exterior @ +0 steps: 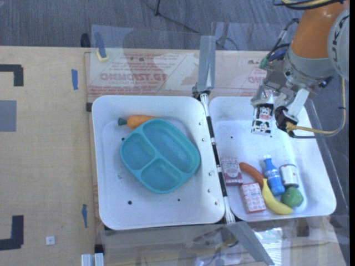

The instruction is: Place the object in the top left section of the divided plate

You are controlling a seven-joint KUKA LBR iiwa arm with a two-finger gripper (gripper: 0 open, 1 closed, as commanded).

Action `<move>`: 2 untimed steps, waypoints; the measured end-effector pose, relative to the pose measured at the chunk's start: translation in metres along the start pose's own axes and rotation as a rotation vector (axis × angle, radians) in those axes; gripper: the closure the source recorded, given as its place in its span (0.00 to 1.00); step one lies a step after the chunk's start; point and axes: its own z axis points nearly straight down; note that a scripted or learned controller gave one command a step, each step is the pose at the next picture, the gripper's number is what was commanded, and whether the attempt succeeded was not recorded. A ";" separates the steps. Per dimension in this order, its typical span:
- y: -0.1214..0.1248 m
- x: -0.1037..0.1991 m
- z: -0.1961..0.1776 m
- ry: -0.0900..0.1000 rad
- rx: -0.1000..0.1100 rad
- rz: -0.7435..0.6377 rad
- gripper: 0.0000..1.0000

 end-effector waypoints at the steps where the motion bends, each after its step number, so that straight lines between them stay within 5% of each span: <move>1: -0.068 0.054 0.056 0.002 0.005 0.203 1.00; 2: -0.130 0.071 0.039 -0.012 -0.017 0.264 1.00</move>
